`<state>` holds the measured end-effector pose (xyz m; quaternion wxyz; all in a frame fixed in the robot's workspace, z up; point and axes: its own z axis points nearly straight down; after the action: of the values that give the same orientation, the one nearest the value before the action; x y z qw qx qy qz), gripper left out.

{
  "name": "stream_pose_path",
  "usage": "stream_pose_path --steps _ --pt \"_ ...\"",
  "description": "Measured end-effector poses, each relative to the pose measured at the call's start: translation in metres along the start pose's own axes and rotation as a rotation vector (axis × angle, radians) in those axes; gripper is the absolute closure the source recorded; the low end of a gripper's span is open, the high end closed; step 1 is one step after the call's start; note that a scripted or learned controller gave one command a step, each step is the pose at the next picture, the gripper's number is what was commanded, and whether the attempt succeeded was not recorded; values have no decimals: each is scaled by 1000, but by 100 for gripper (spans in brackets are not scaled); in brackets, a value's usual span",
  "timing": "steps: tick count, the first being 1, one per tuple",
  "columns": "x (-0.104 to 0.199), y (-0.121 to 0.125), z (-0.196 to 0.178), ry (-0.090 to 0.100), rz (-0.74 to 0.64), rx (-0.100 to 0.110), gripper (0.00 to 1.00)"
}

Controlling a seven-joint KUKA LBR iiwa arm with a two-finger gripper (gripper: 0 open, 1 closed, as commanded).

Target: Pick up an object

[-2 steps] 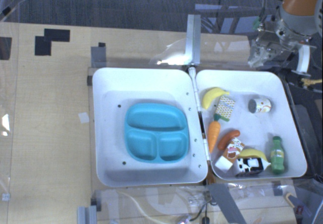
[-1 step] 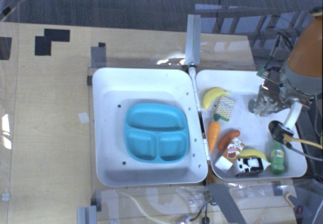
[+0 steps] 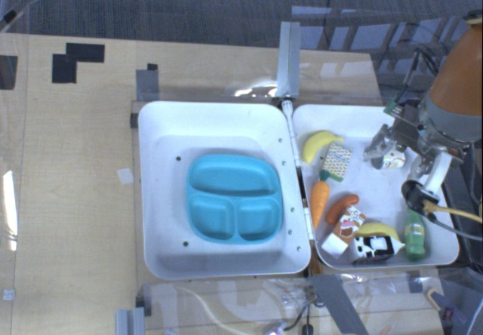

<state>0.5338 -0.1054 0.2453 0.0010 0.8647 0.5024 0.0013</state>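
Observation:
The right white bin [image 3: 355, 118] holds several toys. A yellow banana [image 3: 318, 145] lies at its upper left, with a speckled packet [image 3: 336, 162] beside it. Below them lie an orange carrot [image 3: 319, 201] and a red sausage [image 3: 342, 209]. At the front are a small printed box [image 3: 350, 223], a second banana [image 3: 377, 231], a black and white cow toy [image 3: 371, 249] and a green bottle [image 3: 414, 237]. My gripper [image 3: 386, 152] hangs over the bin's right half, right of the packet and above the front cluster. A small pale shape sits at its tip.
The left white bin [image 3: 162, 137] holds a blue sectioned plate [image 3: 234, 198]. A metal post [image 3: 289, 54] stands behind the wall between the bins. Black cabling [image 3: 419, 194] hangs from the arm over the right bin's right edge.

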Motion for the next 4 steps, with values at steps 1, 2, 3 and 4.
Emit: stream_pose_path --steps 1,2,3,4 --pt "45 -23 61 0 -163 2 0" --pt "45 -23 61 0 -163 2 0" --pt "-10 -8 155 2 -308 -10 0" --pt "-5 -5 143 8 -311 -19 100"
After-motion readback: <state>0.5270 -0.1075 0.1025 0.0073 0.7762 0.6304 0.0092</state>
